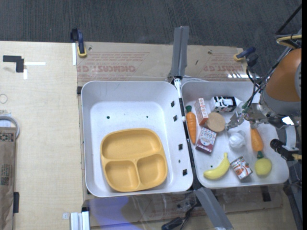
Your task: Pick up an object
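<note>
Presently, two white bins sit side by side on the table, meeting at a shared wall near the middle.

Left bin (91, 128): holds one yellow divided plate (134, 158), lying flat toward the bin's near edge. It looks like a receiving place rather than stock.

Right bin (280, 178): holds the loose stock, scattered as if tipped in for picking.
- Carrot (191, 124), lengthwise along the left wall.
- Slim carton (202, 109), just right of the carrot's top.
- Black-and-white carton (224, 101), at the far edge.
- Round tan item (216, 122), resting partly on a red-and-white packet (206, 140).
- Small white round item (236, 139), near the bin's middle.
- Second, smaller carrot (256, 140), toward the right wall.
- Banana (217, 168), at the near edge.
- Tin can (241, 168), on its side, just right of the banana.
- Lemon (263, 166), in the near right corner.

Tool (238, 119): reaches in from the right wall, low over the bin's middle, between the tan item and the smaller carrot. Whether it is wide, narrow or holding anything, I cannot tell; the metal parts blur together.

Candidate things relative to the tool: the tan item lies just beside its tip on the left; the white round item lies just nearer the near edge. Likely either is the target, by my judgement.
</note>
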Motion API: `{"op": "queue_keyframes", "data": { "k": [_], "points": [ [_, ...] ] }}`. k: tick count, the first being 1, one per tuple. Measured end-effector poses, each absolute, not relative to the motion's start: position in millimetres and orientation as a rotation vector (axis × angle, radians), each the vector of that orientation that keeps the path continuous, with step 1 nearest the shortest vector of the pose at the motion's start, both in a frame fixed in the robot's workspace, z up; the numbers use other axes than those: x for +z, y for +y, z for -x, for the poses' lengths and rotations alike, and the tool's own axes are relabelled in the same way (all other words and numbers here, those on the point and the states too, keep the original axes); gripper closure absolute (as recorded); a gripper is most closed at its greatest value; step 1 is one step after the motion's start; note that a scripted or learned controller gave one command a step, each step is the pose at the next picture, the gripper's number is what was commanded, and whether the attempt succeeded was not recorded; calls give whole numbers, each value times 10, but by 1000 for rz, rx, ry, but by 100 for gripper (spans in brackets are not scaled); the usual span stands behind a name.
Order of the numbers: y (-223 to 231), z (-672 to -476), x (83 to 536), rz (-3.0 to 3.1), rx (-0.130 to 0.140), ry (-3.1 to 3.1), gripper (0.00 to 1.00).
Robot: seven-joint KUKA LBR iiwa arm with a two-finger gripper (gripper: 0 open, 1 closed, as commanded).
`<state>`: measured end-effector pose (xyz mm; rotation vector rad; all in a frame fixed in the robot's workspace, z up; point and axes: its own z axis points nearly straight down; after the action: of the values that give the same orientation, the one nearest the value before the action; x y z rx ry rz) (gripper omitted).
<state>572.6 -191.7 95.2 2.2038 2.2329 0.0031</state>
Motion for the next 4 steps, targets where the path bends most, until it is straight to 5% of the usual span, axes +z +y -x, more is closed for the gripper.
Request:
{"op": "queue_keyframes", "data": {
  "k": [1, 2, 3, 4],
  "points": [
    [-2144, -5342, 978, -2114, 15, 2327, 0],
    [-2143, -5334, 970, -2116, 13, 2328, 0],
    [-2164, -5330, 1058, -2118, 7, 2323, 100],
    [-2144, -5333, 1056, -2118, 9, 2328, 0]
  ]
}}
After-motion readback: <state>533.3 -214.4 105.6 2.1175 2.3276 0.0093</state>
